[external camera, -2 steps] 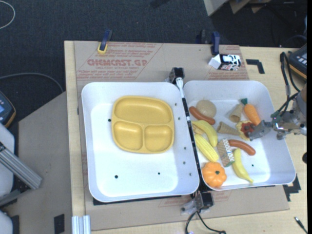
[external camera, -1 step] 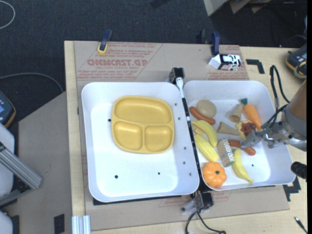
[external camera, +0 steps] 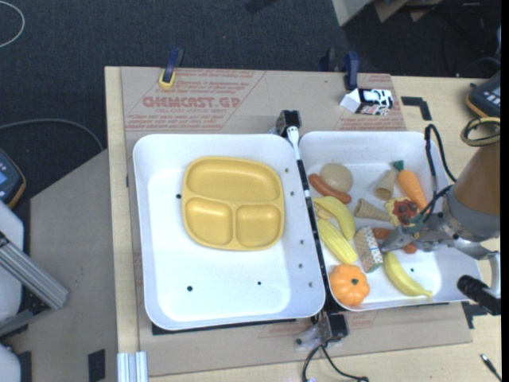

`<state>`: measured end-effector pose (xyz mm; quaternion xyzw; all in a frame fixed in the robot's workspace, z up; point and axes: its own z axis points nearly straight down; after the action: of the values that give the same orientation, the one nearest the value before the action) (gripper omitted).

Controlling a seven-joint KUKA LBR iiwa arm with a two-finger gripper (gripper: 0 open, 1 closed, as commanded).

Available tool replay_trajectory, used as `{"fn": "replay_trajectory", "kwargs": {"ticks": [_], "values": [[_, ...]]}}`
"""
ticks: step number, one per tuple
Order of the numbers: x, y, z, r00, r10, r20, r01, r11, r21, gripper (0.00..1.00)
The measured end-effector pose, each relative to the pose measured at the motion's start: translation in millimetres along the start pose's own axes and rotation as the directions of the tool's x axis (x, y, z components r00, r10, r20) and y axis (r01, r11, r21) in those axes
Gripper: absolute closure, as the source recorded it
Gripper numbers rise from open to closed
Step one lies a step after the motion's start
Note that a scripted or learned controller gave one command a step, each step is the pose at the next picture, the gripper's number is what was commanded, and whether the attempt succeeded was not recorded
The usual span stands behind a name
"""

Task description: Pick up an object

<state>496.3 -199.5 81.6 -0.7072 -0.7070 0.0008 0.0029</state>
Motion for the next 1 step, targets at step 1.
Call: {"fn": "replay_trajectory", "kwargs": {"ticks": [1], "values": [[-0.9, 1.0, -13.4, 1.0, 0.001, 0.003, -0.001, 1.0, -0.006, 1.0]]}}
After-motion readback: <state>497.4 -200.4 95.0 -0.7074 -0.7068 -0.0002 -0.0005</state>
